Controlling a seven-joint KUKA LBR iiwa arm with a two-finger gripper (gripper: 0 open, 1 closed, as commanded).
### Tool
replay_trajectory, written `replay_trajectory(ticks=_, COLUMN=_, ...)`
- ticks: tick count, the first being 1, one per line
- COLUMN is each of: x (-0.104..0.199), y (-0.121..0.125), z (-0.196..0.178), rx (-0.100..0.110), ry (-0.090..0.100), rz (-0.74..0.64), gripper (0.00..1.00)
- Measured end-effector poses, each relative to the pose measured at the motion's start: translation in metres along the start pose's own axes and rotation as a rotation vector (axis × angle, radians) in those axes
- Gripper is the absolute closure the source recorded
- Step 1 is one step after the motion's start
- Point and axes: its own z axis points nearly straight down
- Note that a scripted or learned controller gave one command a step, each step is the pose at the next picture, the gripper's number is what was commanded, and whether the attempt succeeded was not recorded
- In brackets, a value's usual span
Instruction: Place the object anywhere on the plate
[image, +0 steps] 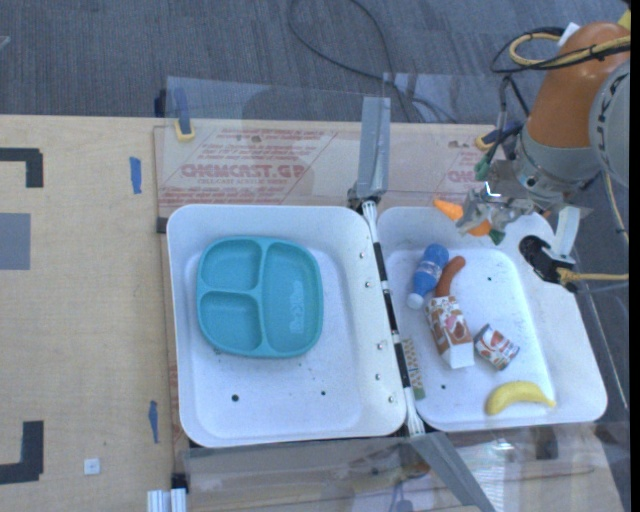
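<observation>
Two shallow white bins sat side by side on a wooden bench, seen from above at a slant. The left bin (200, 400) held a teal plate (260, 297) with three compartments, lying flat toward the bin's upper left. The right bin (560, 340) held a blue and white bottle (428, 273), a brown sausage-shaped piece (449, 275) just beside it, a small printed carton (450, 330), a small printed can (495, 347) lying near the carton, and a yellow banana (519, 397) at the near edge. My gripper (487, 215) hung over the far edge of the right bin, well apart from the plate. An orange carrot-like object (450, 209) showed at my fingertips. Whether my fingers clasped it or merely stood beside it, I could not tell.
</observation>
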Motion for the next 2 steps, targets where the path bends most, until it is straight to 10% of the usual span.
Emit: replay_trajectory(ticks=2, x=0.121, y=-0.076, z=0.010, rx=0.001, ry=0.001, rz=-0.151, gripper=1.00)
